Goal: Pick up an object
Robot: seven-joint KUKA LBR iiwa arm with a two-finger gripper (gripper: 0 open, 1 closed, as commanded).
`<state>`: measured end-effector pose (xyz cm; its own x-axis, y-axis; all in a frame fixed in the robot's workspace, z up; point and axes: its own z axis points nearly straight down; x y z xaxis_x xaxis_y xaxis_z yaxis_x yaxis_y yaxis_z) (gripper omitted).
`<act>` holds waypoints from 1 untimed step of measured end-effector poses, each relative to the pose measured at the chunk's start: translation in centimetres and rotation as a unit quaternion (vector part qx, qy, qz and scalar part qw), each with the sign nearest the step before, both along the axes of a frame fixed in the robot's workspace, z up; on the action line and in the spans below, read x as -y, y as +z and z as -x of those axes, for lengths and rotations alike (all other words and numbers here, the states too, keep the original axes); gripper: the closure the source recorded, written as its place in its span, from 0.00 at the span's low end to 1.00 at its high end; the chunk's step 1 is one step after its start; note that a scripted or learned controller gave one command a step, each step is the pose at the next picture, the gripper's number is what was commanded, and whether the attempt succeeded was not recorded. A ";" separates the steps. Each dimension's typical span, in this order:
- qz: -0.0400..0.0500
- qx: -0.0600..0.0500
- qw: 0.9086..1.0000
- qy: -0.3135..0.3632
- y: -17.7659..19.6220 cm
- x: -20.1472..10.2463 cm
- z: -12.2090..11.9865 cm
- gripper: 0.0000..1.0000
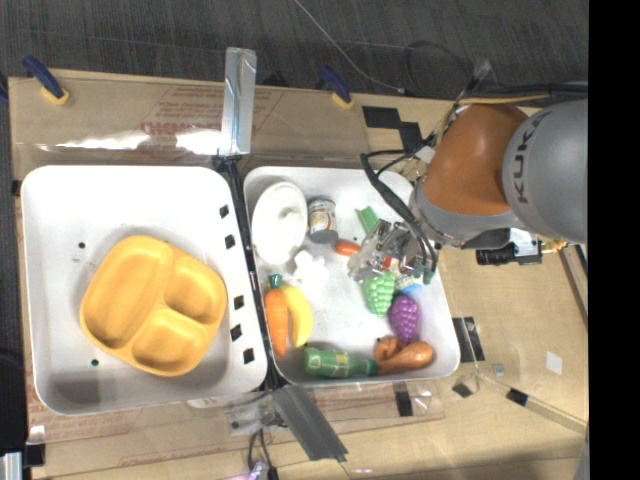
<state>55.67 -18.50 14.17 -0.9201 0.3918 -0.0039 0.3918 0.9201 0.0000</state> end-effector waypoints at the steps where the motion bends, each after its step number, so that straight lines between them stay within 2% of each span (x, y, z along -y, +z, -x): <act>1: 0.000 0.001 0.995 -0.105 6.3 -2.6 -4.3 1.00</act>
